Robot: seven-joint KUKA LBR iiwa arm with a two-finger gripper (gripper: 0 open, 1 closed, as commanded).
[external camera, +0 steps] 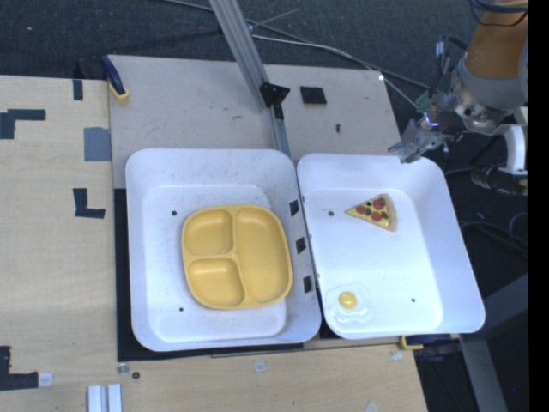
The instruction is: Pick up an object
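Approach step, nothing gripped yet — the gripper [415,147] hangs at the right bin's [446,230] far rim; finger gap can't be told. Pizza slice [374,211] lies nearest, fried egg [348,301] farther — descent over one is needed.

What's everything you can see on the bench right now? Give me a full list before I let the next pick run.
bins: 2, white, side by side on the bench; left bin, right bin
divided plate: 1, yellow, three compartments, in the middle of the left bin
pizza slice: 1, toy, yellow with red spots, upper middle of the right bin
fried egg: 1, toy, white with yellow yolk, near front left of the right bin
clamp: 1, blue and yellow, far left corner of the bench board
metal bar: 1, grey, slanting down to the gap between the bins
arm: 1, grey with orange band, at right
gripper: 1, above the right bin's far right corner, nothing seen in it
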